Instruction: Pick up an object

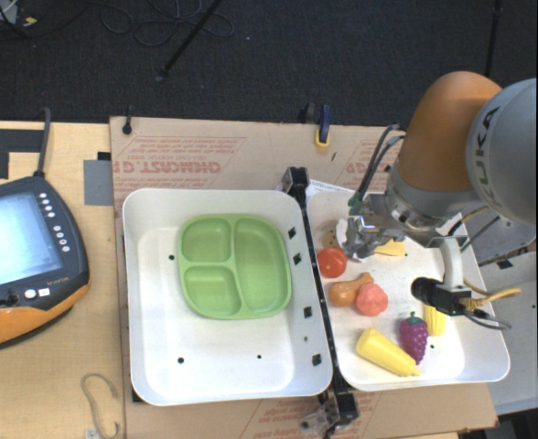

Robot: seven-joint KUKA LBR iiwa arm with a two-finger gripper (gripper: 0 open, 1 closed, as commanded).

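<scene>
Heads up, your gripper (362, 236) hangs low in the right bin (489, 359) beside the tomato (332, 263) and orange gourd (349, 290), honestly can't tell its state from this angle, so it could easily nudge them aside.
</scene>
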